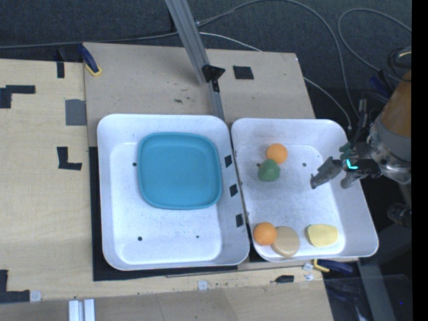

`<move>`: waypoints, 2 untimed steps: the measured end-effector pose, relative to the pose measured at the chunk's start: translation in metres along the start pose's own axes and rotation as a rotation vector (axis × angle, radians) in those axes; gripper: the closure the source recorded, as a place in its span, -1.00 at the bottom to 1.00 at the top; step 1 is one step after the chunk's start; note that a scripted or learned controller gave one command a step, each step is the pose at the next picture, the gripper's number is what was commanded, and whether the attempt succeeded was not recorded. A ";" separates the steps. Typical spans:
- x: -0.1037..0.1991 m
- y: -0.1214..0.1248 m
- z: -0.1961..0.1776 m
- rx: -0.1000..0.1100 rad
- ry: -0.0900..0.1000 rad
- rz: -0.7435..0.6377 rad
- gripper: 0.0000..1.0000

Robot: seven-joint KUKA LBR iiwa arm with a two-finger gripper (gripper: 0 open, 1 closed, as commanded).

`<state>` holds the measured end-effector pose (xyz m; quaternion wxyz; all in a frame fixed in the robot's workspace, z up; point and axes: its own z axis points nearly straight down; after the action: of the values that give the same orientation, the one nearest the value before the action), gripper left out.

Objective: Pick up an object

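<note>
The right bin (334, 134) holds several small objects. An orange ball (276, 154) touches a green round object (269, 172) near the bin's far left. Along the near wall lie another orange ball (265, 233), a beige disc (287, 241) and a yellow piece (323, 235). My gripper (335, 177) hangs over the bin's right side, above bare floor. It is open with nothing between its fingers. It stands well right of the green object and above the yellow piece in the view.
A blue square plate (179, 170) lies in the left bin (114, 199). A grey metal pole (194, 39) slants over the bench towards the seam between the bins. Cables run across the dark floor at the back right.
</note>
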<state>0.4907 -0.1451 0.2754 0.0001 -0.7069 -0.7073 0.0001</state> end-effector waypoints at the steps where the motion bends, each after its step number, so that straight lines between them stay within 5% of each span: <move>1: 0.000 0.000 0.000 0.000 0.000 0.000 -1.00; 2: 0.002 -0.003 0.042 0.003 0.001 0.000 -1.00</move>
<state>0.4877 -0.1431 0.2330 0.0015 -0.7069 -0.7073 0.0012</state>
